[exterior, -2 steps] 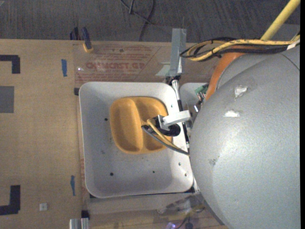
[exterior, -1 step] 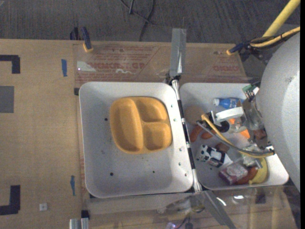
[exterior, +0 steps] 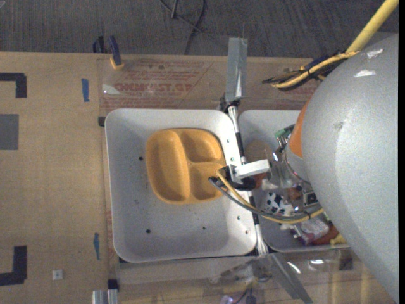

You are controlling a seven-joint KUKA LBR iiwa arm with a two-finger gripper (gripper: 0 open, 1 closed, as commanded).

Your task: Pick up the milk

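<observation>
The milk (exterior: 278,202), a small carton with black cow patches on white, lies in the right bin (exterior: 256,124), near that bin's left wall and toward its near end. Most of it is covered by the arm's hardware and by a yellow-and-black cable (exterior: 253,209) that curves across just in front of it, so only a patch of its printed side shows.

The gripper (exterior: 273,177) hangs just above and slightly to the far side of the carton, close to it, but the wrist parts crowd the spot and whether it is released, clenched or grasping anything cannot be told, nor whether it touches the carton.

A white bracket (exterior: 248,169) juts left from the wrist over the divide between the two bins. The grey arm (exterior: 361,163), with its orange band (exterior: 296,135), covers much of the right bin. Near the arm's lower edge, small coloured items (exterior: 314,233) lie at the bin's near side, too hidden to name.

In the left bin (exterior: 126,189) a yellow divided tray (exterior: 183,166) sits toward the far right part, its right edge just beside the bracket.
</observation>
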